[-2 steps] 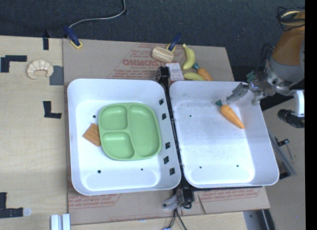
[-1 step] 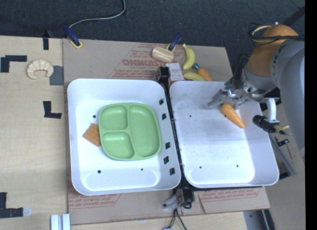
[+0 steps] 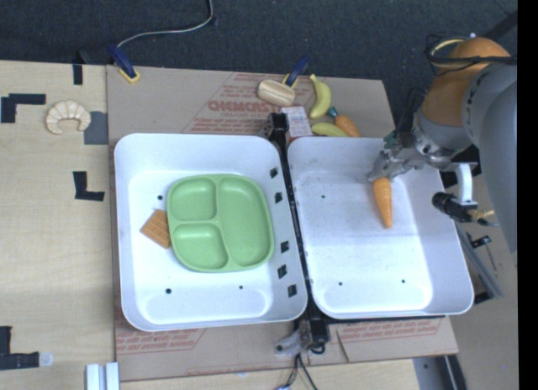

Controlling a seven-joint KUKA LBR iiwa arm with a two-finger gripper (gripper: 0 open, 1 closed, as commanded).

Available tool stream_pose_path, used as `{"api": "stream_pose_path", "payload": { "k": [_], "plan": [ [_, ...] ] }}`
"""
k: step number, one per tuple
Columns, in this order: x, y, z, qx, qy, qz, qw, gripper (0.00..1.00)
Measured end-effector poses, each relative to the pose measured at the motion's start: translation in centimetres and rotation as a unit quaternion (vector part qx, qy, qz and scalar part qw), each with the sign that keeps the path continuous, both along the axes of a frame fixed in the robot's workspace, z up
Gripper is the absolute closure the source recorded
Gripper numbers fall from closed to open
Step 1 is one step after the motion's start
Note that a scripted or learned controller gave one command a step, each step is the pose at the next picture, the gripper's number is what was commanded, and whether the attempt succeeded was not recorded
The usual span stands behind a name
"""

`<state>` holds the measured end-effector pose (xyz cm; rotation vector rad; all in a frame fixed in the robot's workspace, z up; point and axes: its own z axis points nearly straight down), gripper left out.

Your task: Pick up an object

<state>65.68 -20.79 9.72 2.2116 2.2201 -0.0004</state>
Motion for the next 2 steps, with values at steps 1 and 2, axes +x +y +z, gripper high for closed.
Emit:
{"api": "stream_pose_path", "payload": {
  "k": [1, 2],
  "plan": [
    [-1.0, 7.5, -1.1, 0.0033, 0.002, -0.001, 1.0000, 1.00],
    [-5.8, 11.1, 1.0, 0.0031, 0.004, -0.001, 1.0000, 1.00]
  ]
}}
